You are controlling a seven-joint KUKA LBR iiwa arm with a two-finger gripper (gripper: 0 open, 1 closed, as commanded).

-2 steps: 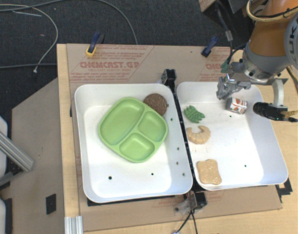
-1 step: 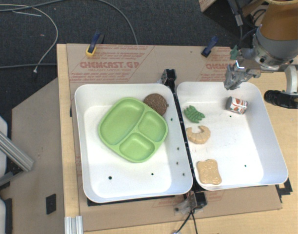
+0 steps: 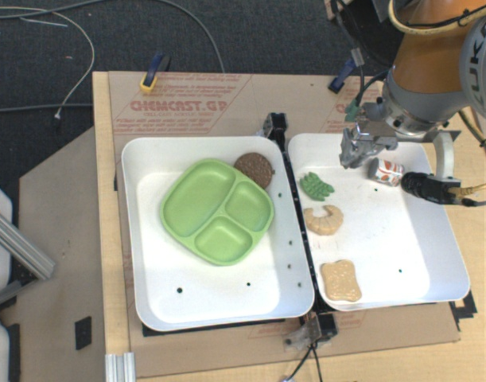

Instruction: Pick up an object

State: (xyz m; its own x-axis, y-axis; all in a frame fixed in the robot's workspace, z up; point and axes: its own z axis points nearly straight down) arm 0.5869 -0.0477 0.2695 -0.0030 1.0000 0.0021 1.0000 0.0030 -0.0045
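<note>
Hiding its fingertips, the claw (image 3: 355,154) hangs beside a half-covered can (image 3: 388,170).

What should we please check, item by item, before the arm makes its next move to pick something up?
1. Claw above the right bin: ok.
2. Something between its fingers: cannot tell.
3. Small red-and-white item beside the claw, unobstructed: ok.
4. Green leafy piece, curved pastry and tan biscuit lie apart from each other: ok.
5. Brown patty free to grasp: not ok, it touches the green divided plate.
</note>
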